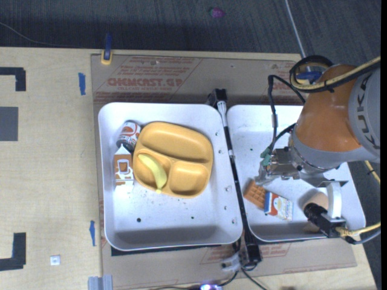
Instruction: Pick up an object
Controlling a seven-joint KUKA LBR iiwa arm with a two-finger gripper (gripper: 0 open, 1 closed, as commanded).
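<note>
My gripper point(270, 167) hangs low over the left half of the right bin point(254, 125), under the arm's orange band. Just below it lies an orange waffle-patterned piece point(255, 194), close to the gripper's tip; whether they touch is unclear. A white packet with red and blue print point(279, 206) lies against the waffle piece on its right. A tan rounded thing point(315, 197) shows partly from under the wrist.
The left bin point(121, 222) holds a big yellow compartment tray point(178, 150) with a yellow banana-like piece point(153, 170) in it. A small can point(127, 135) and an orange-and-white box point(123, 168) lie along the tray's left side. A black bar point(225, 132) divides the bins.
</note>
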